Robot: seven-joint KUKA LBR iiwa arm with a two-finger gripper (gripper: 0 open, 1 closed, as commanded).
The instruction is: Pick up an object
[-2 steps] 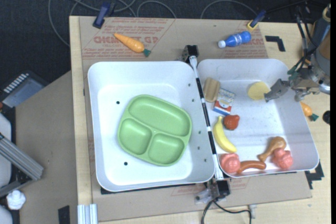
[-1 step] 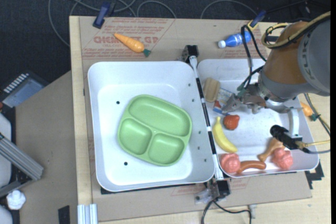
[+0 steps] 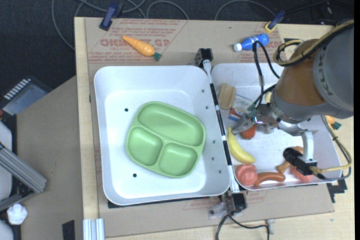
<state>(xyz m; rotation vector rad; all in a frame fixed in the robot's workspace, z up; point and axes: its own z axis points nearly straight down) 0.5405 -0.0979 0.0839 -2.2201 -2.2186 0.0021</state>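
Nearest the camera, at the front edge of the right-hand shallow white bin [image 3: 243, 68], a round pink toy piece [image 3: 246, 175] lies touching a red sausage-shaped toy [image 3: 270, 178] that stretches away to its right. Just behind them a yellow plastic banana [image 3: 238, 148] lies along the bin's left wall, curved, with one end close to the pink piece.

Level with these, the left-hand white bin [image 3: 112, 78] holds a pale green plastic plate with three compartments [image 3: 166, 140], lying flat in the middle of the bin floor.

A little further back in the right bin is a small red object [image 3: 248, 132], just behind the banana's far end. My claw [image 3: 244, 121] is right at it, reaching in from the right and low over the bin floor. I cannot tell whether the claw is apart or together, nor whether it has hold of the red object.

Behind the claw a tan wooden block [image 3: 226, 96] sits close to the left wall.

Beyond both bins, on the brown cardboard surface [image 3: 169, 31], an orange toy carrot [image 3: 139, 45] lies behind the left bin and a small blue and white bottle [image 3: 251, 42] lies behind the right bin.
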